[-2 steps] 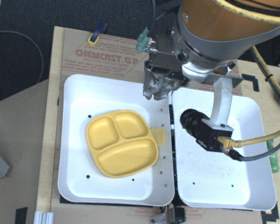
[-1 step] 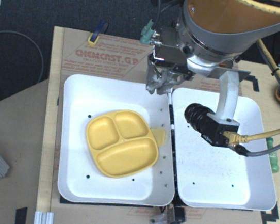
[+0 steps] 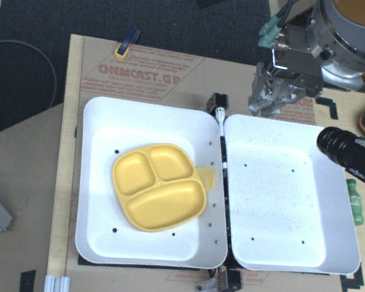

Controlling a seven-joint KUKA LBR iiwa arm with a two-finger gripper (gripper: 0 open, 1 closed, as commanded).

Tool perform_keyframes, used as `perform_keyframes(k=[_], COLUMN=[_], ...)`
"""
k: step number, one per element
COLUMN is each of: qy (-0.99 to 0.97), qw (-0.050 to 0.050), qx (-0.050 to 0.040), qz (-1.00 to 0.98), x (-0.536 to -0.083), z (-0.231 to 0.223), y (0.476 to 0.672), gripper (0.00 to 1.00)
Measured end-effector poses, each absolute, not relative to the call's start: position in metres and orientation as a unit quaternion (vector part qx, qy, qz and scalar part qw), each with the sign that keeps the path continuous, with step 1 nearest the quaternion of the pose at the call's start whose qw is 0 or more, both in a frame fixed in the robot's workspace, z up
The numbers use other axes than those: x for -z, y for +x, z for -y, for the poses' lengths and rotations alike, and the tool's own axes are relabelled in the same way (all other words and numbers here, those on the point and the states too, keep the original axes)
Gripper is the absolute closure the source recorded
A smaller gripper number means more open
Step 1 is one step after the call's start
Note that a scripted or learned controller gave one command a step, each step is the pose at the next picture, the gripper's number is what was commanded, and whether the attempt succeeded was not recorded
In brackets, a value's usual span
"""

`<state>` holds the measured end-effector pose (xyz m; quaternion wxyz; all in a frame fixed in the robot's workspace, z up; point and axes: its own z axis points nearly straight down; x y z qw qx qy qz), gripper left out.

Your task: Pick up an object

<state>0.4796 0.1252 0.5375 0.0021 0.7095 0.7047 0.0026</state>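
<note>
One yellow divided plate (image 3: 158, 186) lies flat in left bin (image 3: 104, 123) for pickup; end effector (image 3: 276, 98) parked beyond, finger state indeterminable.

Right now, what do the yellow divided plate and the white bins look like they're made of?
Yellow divided plate: likely molded plastic, smooth and semi-matte, with soft rounded compartment walls and a faint sheen. Left bin and right bin: probably thin formed plastic, matte white, with rounded corners and shallow lips.

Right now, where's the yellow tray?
The yellow tray lies in the left bin, toward its right side, near the divider between the bins. The gripper is up beyond the right bin.
</note>
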Motion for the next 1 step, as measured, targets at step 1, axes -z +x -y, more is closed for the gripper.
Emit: perform_keyframes(k=[1], qy=[0.708], qw=[-0.002], qx=[0.0043], qz=[-0.706], x=[-0.4364], z=[-0.1175], y=[0.4786], gripper=[1.00])
